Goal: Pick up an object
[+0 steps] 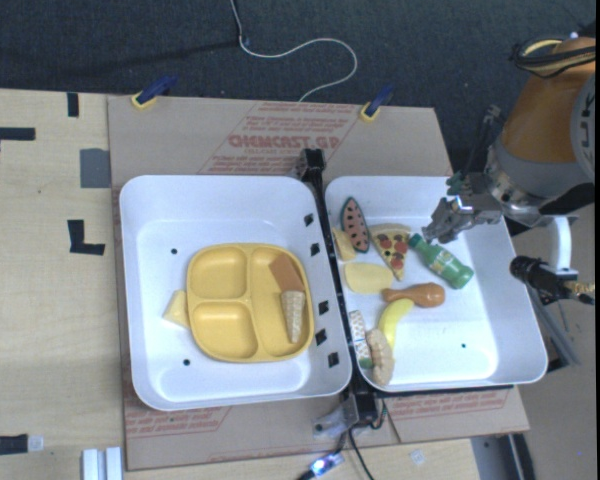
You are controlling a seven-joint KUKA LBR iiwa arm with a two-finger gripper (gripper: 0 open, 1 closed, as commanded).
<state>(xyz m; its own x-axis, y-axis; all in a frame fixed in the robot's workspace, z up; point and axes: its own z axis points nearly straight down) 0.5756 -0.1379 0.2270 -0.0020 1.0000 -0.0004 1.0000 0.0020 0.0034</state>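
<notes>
This is a robot lab, not a kitchen, whatever the food shapes suggest. The counter (40, 268) is plain light wood marked with black tape pieces (5, 143), and a sheet of printed cardboard (280, 138) lies on it, held at its far edge by yellow and blue clips (154, 91). Two shallow white bins (145, 218) sit side by side on the cardboard, fastened together down the middle. The food in them is toy plastic: a banana (393, 320), a pizza slice (391, 247), a drumstick (416, 295). A grey and orange robot arm (550, 118) reaches in from the right. A thin white cable (300, 50) trails over dark carpet (100, 18) behind.
</notes>
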